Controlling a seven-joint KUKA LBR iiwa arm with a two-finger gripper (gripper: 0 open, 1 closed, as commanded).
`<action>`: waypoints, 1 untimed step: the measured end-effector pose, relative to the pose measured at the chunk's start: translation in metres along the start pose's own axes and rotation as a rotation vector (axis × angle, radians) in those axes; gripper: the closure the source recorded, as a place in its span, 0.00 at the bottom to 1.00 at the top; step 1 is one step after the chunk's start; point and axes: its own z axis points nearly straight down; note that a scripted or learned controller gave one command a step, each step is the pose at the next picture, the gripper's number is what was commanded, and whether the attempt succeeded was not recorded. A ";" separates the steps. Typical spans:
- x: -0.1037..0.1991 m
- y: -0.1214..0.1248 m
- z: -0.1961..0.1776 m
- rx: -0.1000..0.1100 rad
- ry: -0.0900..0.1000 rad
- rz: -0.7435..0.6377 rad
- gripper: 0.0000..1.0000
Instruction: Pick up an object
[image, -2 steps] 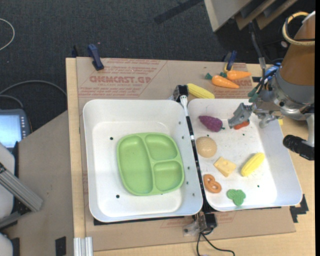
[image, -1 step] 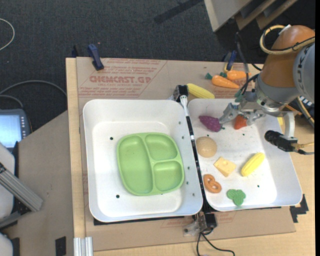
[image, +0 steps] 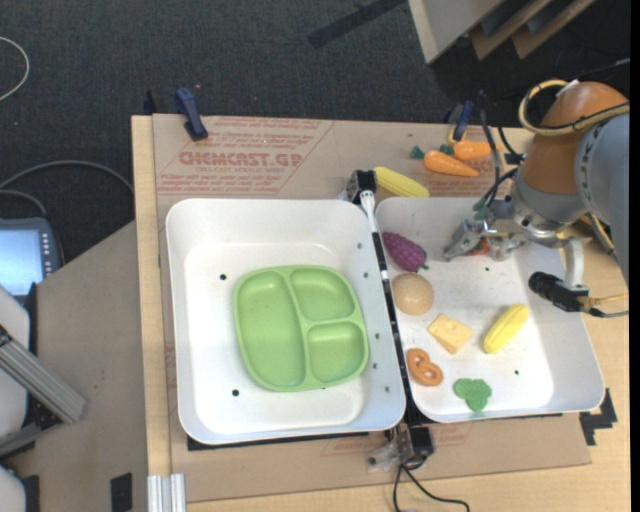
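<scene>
Two shallow white bins sat side by side: the left bin (image: 190, 300) held one green three-compartment plastic plate (image: 300, 325). The right bin (image: 560, 385) held six toy foods (one each): purple grape bunch (image: 405, 250), beige round bun (image: 412, 294), yellow cheese wedge (image: 449, 332), yellow corn cob (image: 505, 328), orange pretzel (image: 424, 368), green broccoli floret (image: 473, 392).

Lighting even and bright, from overhead. Soft shadows only. Mild glare on both white bins (image: 190, 300). Focus slightly soft overall; dark floor (image: 250, 50) at frame top underexposed.
</scene>
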 end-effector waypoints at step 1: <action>-0.013 0.019 -0.005 -0.008 0.001 -0.005 0.00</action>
